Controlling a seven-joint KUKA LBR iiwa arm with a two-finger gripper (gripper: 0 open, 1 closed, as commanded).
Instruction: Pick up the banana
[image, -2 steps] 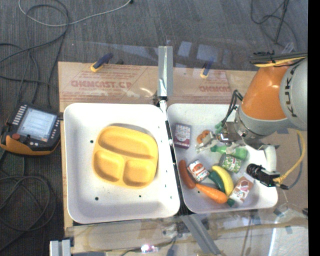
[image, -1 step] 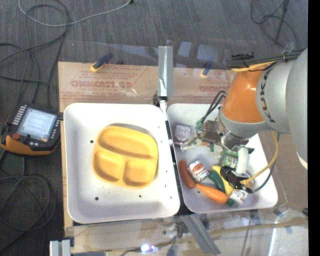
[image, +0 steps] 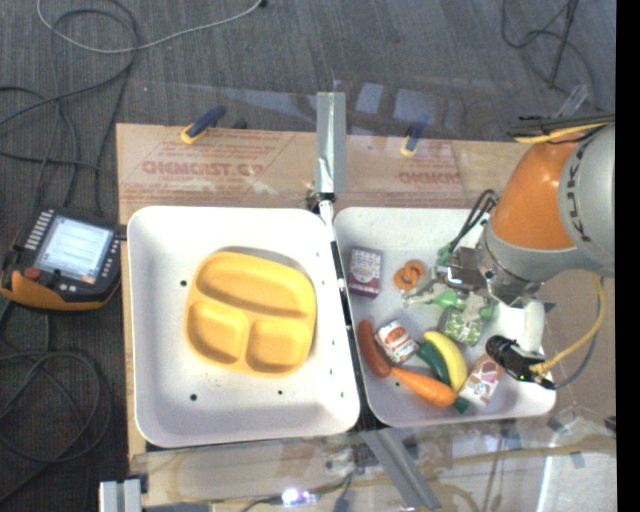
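The banana (image: 446, 358), yellow with a green end, lies in the right bin (image: 400, 225) near its front, between a small red-and-white can (image: 396, 342) and a carton (image: 482, 383). An orange carrot (image: 424, 387) lies just in front of it. My gripper (image: 441, 291) hangs over the middle of the right bin, a little behind the banana, above a green packet (image: 461, 324). Nothing shows between its fingers.
The left bin (image: 150, 300) holds a yellow divided tray (image: 254, 311). In the right bin there are also a dark box (image: 365, 270), an orange ring-shaped item (image: 410, 275) and a red sausage (image: 372, 348). A teach pendant (image: 62, 258) lies left of the bench.
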